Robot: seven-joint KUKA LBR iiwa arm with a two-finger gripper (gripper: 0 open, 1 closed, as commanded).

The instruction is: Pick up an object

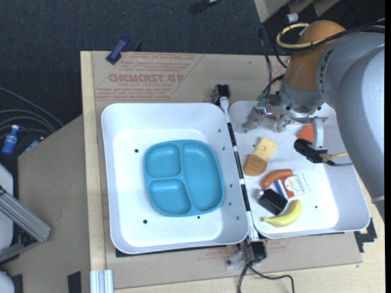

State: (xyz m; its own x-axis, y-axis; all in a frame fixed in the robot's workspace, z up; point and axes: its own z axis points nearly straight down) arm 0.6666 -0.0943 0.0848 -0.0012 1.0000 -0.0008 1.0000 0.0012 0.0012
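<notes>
Toys are crowding the right shallow white bin [342, 215], so I'm hovering my grey two-finger gripper [267, 119] above its back corner, grip state unclear, probably scouting a pick.

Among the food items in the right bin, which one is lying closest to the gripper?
The yellow cheese wedge. It lies just below the gripper, while the bread piece, the sausage and the banana lie farther down the right bin.

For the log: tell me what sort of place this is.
Likely a robotics lab test bench: two white bins on a board, toy food like a banana, loose cables on the floor, and the arm overhead.
</notes>
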